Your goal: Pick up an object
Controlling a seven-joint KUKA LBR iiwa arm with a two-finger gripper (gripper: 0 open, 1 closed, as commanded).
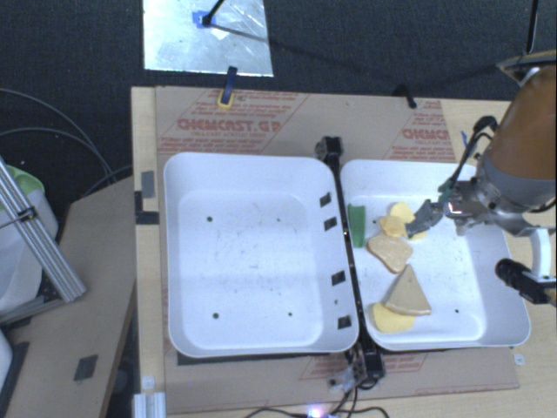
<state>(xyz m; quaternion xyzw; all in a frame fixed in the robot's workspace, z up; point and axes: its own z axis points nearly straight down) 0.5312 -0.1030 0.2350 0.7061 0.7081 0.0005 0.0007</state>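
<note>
The right bin holds several small things. A green strip lies along its left wall. Two yellow pieces sit near the middle, a tan bread-like slice just below them, a tan wedge lower down, and a yellow disc under the wedge's left corner. My gripper reaches in from the right and its dark tip sits right beside the yellow pieces, touching or nearly touching them. Nothing visibly sits in its grasp.
The left bin stands beside the right one, split from it by a black divider with clips. The arm's orange band and grey wrist hang over the right bin's right side. A brown board lies under both bins.
</note>
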